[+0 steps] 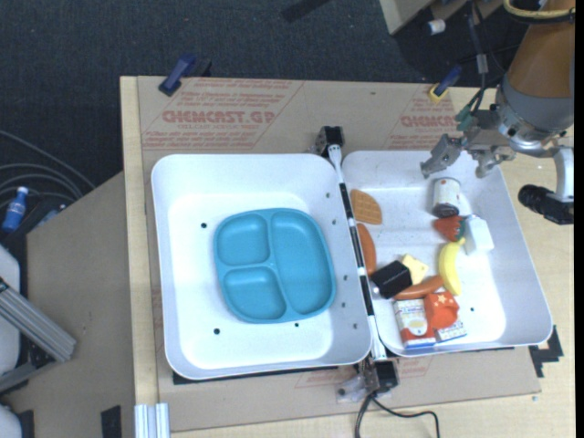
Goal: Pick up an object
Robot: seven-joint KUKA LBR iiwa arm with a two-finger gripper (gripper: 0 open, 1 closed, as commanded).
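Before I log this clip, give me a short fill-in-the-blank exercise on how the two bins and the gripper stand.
1. The blue divided plate lies in the ____ bin.
2. The plate has ____ compartments.
3. The banana lies in the ____ bin.
4. The gripper hangs over the ____ bin.

Missing words: left; three; right; right

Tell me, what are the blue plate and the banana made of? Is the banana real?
The blue plate looks like smooth plastic: one even colour, moulded into three compartments, with a soft sheen. The banana is probably a plastic toy, since its yellow is very even and unmarked, but from this far I cannot be sure. Both white bins look like thin moulded plastic too.
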